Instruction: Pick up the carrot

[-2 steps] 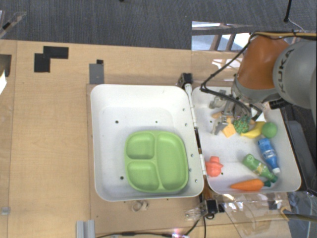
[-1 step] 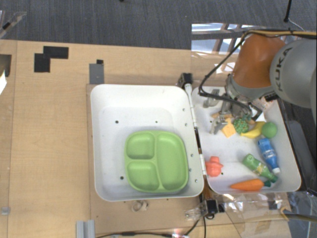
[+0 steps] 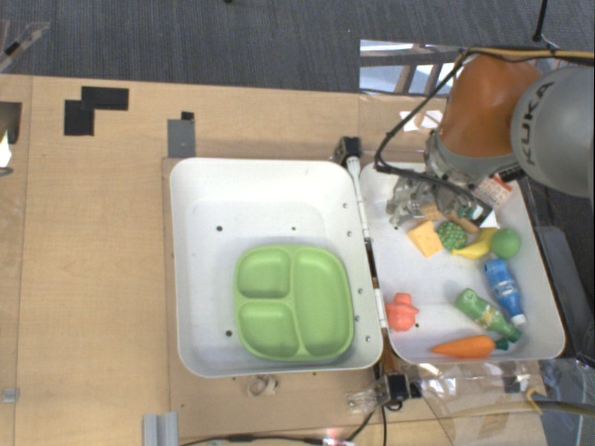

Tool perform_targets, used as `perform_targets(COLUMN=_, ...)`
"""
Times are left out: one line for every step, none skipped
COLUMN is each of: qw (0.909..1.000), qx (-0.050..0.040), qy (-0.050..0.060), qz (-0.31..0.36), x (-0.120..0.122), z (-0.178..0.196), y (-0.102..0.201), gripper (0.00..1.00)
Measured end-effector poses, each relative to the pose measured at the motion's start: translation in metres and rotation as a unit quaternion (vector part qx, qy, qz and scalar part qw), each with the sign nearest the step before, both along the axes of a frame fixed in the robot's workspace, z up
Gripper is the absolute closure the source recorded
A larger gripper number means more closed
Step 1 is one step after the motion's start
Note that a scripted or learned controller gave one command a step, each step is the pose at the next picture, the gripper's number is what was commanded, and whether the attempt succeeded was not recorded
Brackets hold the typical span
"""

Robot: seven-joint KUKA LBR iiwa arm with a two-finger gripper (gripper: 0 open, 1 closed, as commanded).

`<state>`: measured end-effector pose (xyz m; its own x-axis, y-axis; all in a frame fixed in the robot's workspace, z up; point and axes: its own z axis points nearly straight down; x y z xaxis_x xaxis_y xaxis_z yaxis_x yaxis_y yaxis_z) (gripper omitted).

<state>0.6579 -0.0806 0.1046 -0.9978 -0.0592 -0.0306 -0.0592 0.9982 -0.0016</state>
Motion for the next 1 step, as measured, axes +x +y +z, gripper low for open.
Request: perform_targets(qw=0.9872, qx=0.0058, qy=0.007, qz=-0.159, x=-0.0277, z=0.0856, y=0.0965, gripper=1.00)
